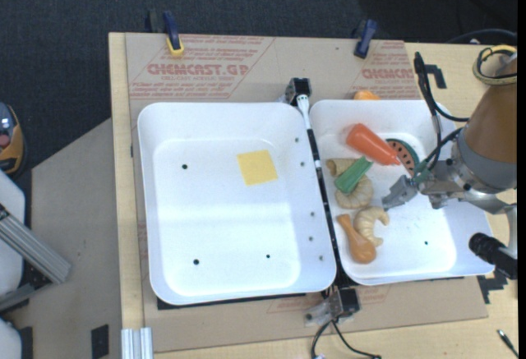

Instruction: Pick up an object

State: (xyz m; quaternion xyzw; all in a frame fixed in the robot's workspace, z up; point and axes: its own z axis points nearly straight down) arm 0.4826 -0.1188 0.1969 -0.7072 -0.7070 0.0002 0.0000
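Jaws' state impossible to tell. Best to lower gripper (400,191) squarely over croissant (371,218), clear of chicken drumstick (359,239) and green piece (353,174), before closing.

Open floor around cheese slice (257,167); food heap (359,185) seemingly crowding right bin (436,255).

The arm (493,144) runs off the right edge, most of its body cut away. The tool (404,191) is small and blurred, its fingers too murky to read. The watermelon slice (403,154) sits half hidden behind the carrot (371,144). An orange thing (366,94) peeks over the right bin's (427,255) far rim, mostly hidden.
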